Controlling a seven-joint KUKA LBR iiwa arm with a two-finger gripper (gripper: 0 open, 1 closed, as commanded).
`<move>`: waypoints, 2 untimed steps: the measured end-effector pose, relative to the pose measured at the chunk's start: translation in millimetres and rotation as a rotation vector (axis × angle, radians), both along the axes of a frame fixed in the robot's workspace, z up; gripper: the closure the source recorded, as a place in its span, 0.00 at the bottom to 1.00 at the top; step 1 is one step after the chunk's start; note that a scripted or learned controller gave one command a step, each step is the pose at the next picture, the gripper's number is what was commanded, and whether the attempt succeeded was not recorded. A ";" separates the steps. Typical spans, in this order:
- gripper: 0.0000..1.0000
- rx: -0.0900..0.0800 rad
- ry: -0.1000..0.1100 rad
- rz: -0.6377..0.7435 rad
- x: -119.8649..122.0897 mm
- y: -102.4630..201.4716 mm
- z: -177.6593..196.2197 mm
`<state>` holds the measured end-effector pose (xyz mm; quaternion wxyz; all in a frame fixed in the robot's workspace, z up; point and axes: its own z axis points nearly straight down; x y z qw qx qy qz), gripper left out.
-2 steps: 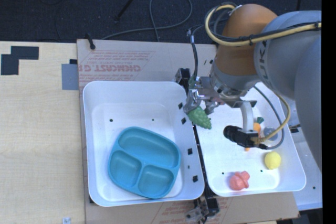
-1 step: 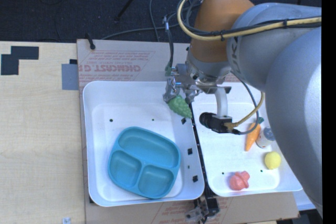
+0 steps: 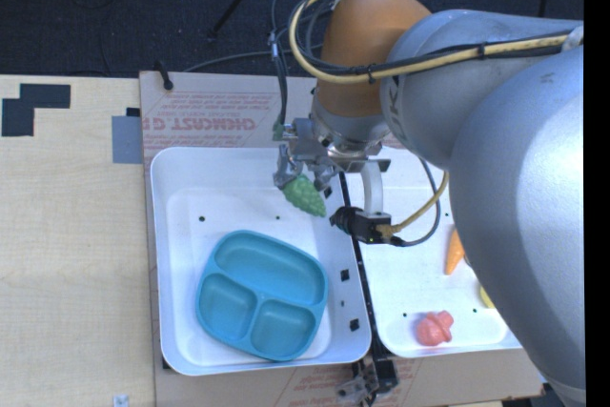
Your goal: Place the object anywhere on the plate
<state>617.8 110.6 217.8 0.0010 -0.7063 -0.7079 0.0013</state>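
Here we look past the smooth grey arm [image 3: 496,110] to the left white bin [image 3: 172,205], where the glossy blue three-compartment plate [image 3: 262,295] lies. Just above its far rim, the gripper [image 3: 303,174] pinches the knobbly green object [image 3: 305,195] between narrow jaws. We judge it light, rigid plastic, best held across its bumpy middle.
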 end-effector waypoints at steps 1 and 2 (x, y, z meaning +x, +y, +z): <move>1.00 0.000 -0.001 -0.002 8.1 8.0 7.6; 0.00 -0.001 0.000 0.000 7.7 8.3 7.2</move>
